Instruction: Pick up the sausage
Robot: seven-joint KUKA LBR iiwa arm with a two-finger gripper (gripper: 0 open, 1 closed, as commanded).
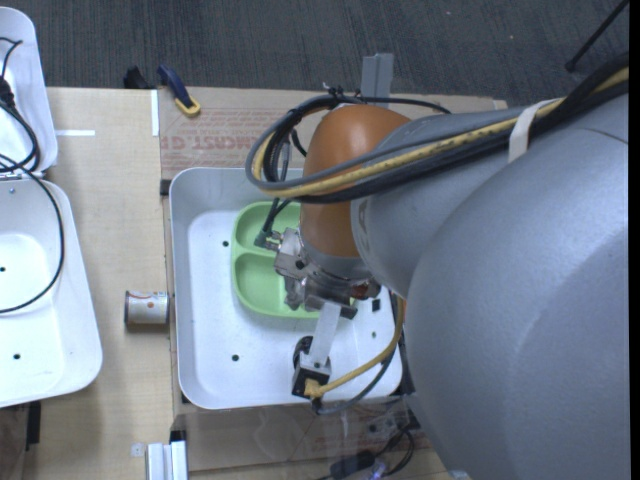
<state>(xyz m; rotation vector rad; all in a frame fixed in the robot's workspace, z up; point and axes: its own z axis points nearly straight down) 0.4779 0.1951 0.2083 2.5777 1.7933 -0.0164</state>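
Observation:
The right white bin [205, 298] holds a green two-compartment plate [258, 258] in its middle. My gripper [312, 290] hangs over the plate's right side, below the orange band of the wrist. The arm's grey body covers the right half of the bin and whatever lies under it. The part of the plate that I can see has nothing on it.
The left white bin [40, 308] has a black cable [45, 218] looping across it. A small metal cylinder [147, 308] lies on the bench between the bins. A blue and yellow clamp [178, 90] sits at the bench's far edge.

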